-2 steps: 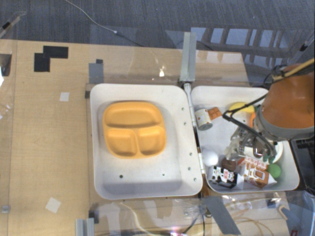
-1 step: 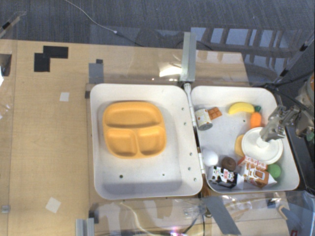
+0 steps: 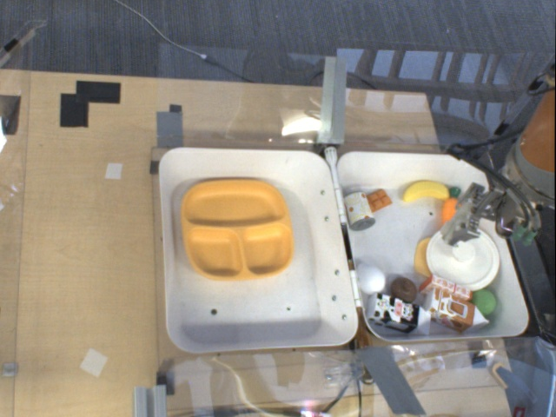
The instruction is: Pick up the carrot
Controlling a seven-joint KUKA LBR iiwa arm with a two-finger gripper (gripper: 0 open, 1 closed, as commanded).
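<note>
The carrot is a small orange piece with a green top, lying in the right bin just below the banana. My gripper reaches in from the right and hangs right beside the carrot, its tip just below and to the right of it, over the edge of a white plate. The gripper body covers part of the carrot's right side. I cannot make out anything held in it.
The right bin also holds a small can, a brown waffle piece, a white ball, a brown round item, a printed box, a carton and a green item. An orange compartment tray lies in the left bin.
</note>
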